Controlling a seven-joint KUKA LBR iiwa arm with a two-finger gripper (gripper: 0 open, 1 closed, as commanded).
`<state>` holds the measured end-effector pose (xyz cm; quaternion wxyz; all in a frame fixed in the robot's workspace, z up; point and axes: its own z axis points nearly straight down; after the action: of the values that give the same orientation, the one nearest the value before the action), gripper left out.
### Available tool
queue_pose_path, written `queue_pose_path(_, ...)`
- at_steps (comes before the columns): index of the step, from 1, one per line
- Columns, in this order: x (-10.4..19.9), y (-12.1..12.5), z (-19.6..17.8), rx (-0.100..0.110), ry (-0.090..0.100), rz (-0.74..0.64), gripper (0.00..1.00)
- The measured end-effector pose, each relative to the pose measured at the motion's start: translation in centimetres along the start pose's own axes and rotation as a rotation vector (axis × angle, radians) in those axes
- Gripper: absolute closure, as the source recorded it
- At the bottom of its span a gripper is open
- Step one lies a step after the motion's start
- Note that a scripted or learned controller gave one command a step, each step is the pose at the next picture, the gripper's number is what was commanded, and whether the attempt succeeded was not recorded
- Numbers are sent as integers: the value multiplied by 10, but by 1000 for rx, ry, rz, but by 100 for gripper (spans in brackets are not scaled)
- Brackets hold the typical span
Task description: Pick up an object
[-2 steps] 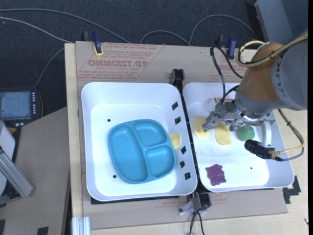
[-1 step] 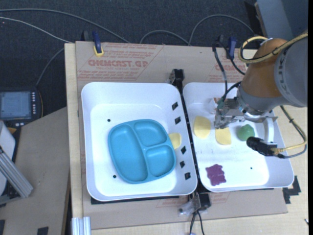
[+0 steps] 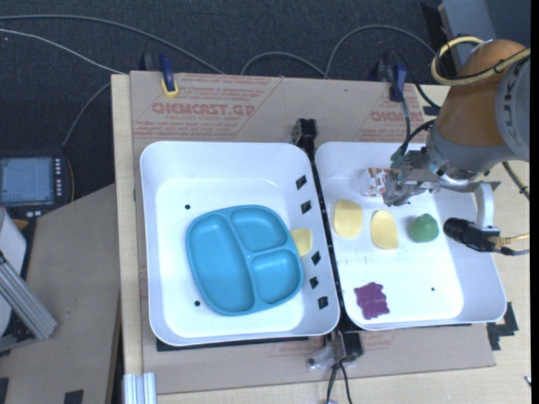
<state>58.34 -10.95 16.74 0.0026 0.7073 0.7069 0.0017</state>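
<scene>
In the right bin [image 3: 438, 310] lie two pale yellow pieces [image 3: 347, 218] [image 3: 384, 230], a green ball [image 3: 423, 227] and a purple lump [image 3: 371, 300]. A small clear packet with red print [image 3: 375, 181] lies near the bin's back. My gripper [image 3: 397, 194] hangs low over the back of the right bin, just right of the packet and above the yellow pieces. Nothing shows between its fingers.
The left bin [image 3: 168, 192] holds a blue divided tray [image 3: 242, 258] and a small yellow piece [image 3: 301, 241] by its right wall. A row of black clips [image 3: 308, 225] lines the divide between the bins. The arm's grey and orange body [image 3: 476, 108] looms over the right bin's back right.
</scene>
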Motion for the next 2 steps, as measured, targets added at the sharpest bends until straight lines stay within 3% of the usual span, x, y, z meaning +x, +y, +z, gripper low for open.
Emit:
queue_pose_path(1, -3, 6, -64, -2, 0, -2, 100)
queue_pose_path(2, -2, 7, -69, 4, 1, -2, 100)
